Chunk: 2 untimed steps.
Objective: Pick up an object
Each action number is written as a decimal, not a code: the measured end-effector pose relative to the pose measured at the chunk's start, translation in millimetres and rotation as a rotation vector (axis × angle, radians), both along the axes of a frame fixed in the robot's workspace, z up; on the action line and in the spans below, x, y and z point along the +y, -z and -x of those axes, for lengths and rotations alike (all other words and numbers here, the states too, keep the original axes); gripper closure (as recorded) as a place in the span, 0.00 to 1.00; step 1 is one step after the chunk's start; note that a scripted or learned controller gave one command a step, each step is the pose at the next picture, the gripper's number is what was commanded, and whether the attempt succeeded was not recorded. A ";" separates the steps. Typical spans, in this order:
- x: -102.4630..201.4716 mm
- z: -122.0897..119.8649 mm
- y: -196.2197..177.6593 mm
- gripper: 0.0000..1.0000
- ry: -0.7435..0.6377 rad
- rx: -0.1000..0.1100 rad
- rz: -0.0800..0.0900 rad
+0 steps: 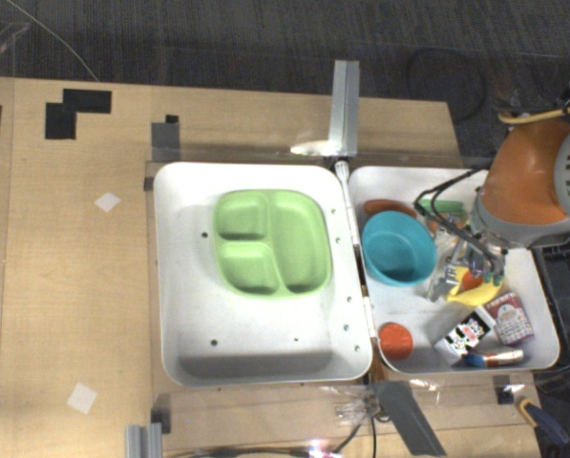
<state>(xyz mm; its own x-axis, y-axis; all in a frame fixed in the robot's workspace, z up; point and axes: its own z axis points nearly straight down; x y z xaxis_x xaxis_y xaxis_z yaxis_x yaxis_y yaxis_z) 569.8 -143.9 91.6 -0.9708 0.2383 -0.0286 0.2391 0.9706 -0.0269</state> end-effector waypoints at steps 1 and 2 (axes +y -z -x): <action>15.4 55.9 0.0 0.00 0.061 0.005 -0.003; 3.5 -43.7 -0.9 0.00 0.090 -0.006 -0.011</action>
